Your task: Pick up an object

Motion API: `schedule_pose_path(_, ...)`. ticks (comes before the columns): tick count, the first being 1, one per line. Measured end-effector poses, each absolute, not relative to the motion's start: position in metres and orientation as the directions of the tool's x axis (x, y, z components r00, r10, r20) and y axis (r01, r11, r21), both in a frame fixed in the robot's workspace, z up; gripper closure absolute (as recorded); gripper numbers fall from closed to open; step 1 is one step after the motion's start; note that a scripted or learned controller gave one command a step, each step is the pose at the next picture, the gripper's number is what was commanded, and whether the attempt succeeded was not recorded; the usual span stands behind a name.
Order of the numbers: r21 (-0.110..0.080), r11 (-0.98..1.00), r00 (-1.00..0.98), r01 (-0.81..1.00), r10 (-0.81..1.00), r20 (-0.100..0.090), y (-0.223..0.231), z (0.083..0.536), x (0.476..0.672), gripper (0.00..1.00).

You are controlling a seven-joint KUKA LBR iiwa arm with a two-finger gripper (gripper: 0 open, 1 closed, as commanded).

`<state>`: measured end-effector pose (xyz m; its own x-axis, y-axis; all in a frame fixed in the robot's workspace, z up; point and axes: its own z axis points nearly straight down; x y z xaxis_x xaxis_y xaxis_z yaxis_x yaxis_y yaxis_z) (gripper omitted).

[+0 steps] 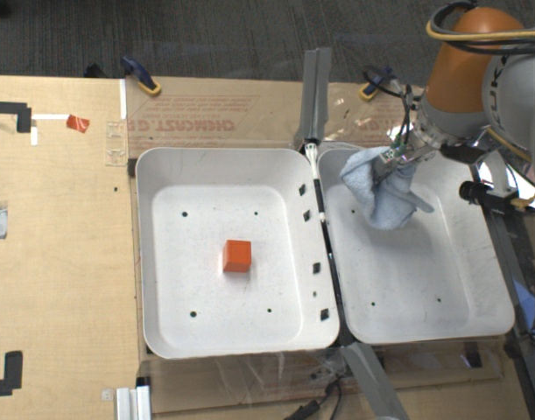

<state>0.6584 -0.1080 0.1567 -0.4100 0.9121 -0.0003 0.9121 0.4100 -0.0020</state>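
Cloth (pixel 381 195), pale blue, hangs bunched from the end effector (pixel 397 160), which looks clamped on its top. Judging by the drape, lifting is underway; clearing the right bin (pixel 425 304) remains.

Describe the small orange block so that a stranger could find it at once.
Look at the left white bin of the two on the bench. The orange block lies near its middle. It is a hard cube, unlike the soft pale-blue cloth in the right bin.

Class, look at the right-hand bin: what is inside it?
In the right bin a crumpled light-blue cloth hangs bunched at the gripper. Anything beneath the cloth is covered.
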Motion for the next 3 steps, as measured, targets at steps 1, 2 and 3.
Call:
schedule_pose_path(1,0.001,0.322,-0.322,0.947,0.947,-0.002,-0.111,0.184,0.659,1.00)
schedule_pose_path(2,-0.001,0.214,-0.214,0.977,0.977,-0.001,-0.067,0.191,0.656,1.00)
schedule_pose_path(3,-0.001,0.159,-0.159,0.987,0.987,-0.001,-0.031,0.191,0.659,1.00)
